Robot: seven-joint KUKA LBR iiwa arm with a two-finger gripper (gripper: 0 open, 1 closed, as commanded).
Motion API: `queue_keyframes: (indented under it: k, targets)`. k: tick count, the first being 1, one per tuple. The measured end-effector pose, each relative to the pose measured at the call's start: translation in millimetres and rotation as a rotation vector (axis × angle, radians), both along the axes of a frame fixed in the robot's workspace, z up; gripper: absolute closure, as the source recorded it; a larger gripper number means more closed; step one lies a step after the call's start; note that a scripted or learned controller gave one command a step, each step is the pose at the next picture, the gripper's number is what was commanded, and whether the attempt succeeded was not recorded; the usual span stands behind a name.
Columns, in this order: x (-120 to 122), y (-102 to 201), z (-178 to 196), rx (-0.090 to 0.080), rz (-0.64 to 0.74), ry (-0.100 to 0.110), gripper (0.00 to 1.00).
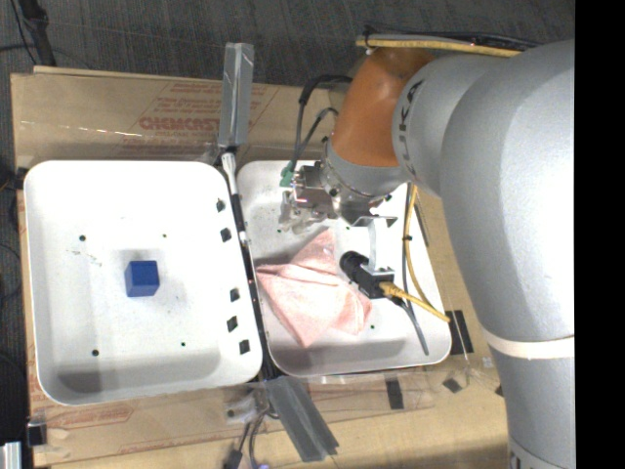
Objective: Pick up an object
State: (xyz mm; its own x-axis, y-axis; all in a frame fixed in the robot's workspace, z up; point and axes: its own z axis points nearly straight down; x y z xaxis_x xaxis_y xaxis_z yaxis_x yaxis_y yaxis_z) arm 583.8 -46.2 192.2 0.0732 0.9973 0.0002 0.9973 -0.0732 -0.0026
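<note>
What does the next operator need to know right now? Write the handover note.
Gripper: low over the far end of the right white bin, just beyond the crumpled pink cloth. Nothing seen between its fingers.
Objects: pink cloth lies in the right bin; small blue cube sits alone in the left white bin.
Done: arm is in position over the right bin.
Left: grasp and lift an object; nothing is picked yet. The cloth is the nearest candidate.

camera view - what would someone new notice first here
The big grey arm with its orange band fills the right side, reaching down over the right bin. Under it a crumpled pink cloth lies in that bin. In the left bin a small blue cube sits alone near the middle.
</note>
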Motion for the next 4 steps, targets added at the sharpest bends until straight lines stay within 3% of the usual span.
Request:
queue_keyframes:
  k: [1,2,3,4]
  targets:
    - [0,-1,-1,-0.001,-0.002,0.001,0.00]
    - [-12,-53,-100,0.000,0.054,0.004,0.00]
    - [-13,-94,-100,0.000,0.102,-0.002,0.00]
    - [-13,-94,-91,0.000,0.107,0.001,1.00]
